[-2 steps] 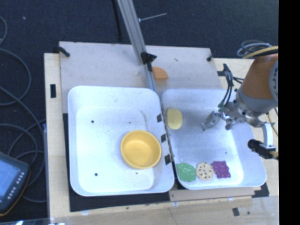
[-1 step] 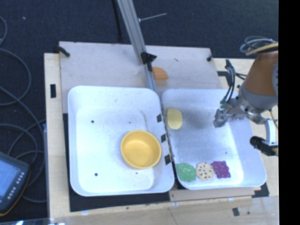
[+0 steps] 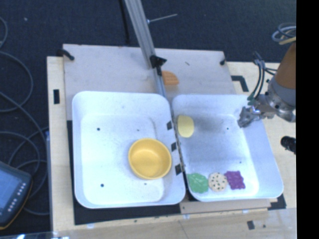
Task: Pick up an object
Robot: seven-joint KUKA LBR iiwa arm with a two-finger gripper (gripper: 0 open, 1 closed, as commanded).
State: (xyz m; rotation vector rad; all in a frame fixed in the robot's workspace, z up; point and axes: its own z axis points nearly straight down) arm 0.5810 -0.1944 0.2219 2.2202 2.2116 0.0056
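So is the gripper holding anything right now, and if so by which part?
Nothing seems held: the gripper sits at the right bin's far right edge, apart from the pale yellow piece and the three items along the near wall.

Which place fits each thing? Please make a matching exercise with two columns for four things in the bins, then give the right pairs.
Things:
1. yellow bowl
2. pale yellow piece
3. purple piece
4. gripper

Places:
A. right bin, near corner
B. over the right bin's far right edge
C. left bin
D. right bin, by the divider

Pairs: 1-C, 2-D, 3-A, 4-B
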